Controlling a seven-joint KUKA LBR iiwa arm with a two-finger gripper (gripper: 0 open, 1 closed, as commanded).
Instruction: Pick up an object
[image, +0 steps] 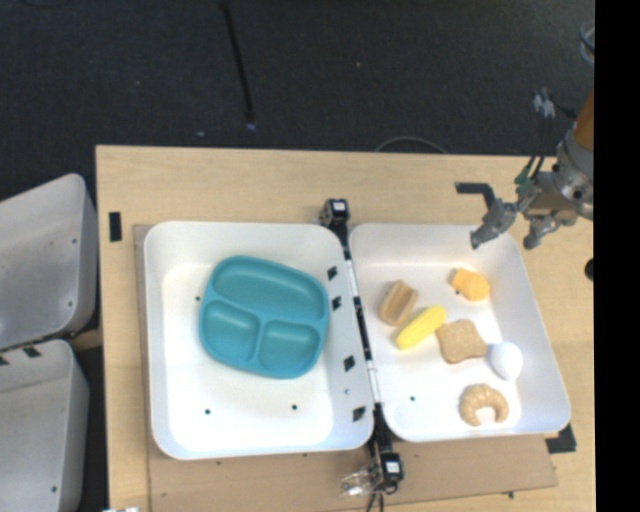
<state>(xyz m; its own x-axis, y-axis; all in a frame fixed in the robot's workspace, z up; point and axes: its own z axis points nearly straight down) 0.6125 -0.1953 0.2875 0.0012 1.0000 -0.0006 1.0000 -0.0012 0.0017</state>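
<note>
Camera view. Left bin (170, 420): one teal plastic tray (264, 317), rounded, three compartments, lying flat.

Right bin (540, 330), centre-right of frame, six toy foods: tan bread roll (397, 301), glossy yellow banana (420, 327) just beside it, orange-yellow lump (470, 284) (possibly cheese; too blurred to tell), brown toast slice (461, 341), smooth white egg (504, 359), curled croissant (483, 404).

Gripper (507, 231) at the bin's upper-right rim, fingers spread, grasping nothing.
</note>
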